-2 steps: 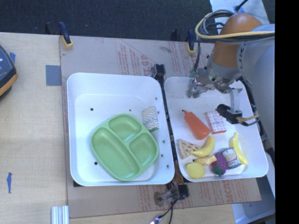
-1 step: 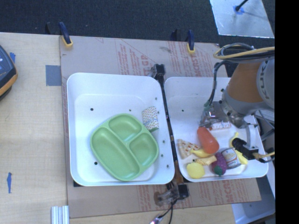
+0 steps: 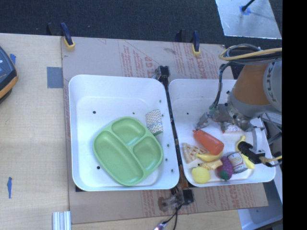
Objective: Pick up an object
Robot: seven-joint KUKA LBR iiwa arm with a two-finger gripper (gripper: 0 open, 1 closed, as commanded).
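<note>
Glossy green plastic plate (image 3: 127,150), smooth white bin (image 3: 81,128), matt wooden bench (image 3: 29,147).

Two bins sat side by side on the tabletop (image 3: 33,143). Left bin (image 3: 81,87): divided plate (image 3: 127,150) toward the near edge, small packet (image 3: 154,121) touching its far-right rim. Right bin (image 3: 184,92): toy foods (image 3: 211,152) clustered along the near edge; end effector (image 3: 216,120) over the middle.

Blue clamps (image 3: 67,36) on cardboard sheet (image 3: 120,56); yellow-black device (image 3: 5,75) at left edge.
</note>
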